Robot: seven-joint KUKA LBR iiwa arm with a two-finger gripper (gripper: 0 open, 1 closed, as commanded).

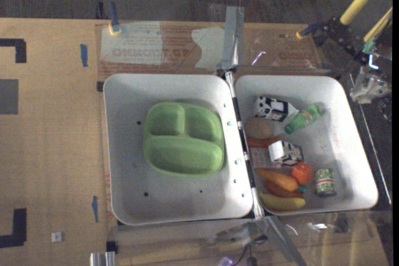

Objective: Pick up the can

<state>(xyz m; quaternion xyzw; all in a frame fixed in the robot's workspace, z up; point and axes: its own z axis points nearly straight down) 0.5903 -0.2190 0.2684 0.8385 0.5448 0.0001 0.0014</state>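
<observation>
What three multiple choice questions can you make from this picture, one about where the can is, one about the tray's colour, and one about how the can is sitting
1. Where is the can?
A. In the left bin
B. In the right bin, near its front right corner
C. On the cardboard behind the bins

2. What colour is the divided tray in the left bin?
A. Green
B. Red
C. Blue

3. How does the can sit?
A. Stacked on the tray
B. Apart from the tomato, on the bin floor
C. Under the banana

Answers: B, the can lies at the right bin's near right corner; A, the tray is plainly green; B, white floor shows around the can.
</observation>
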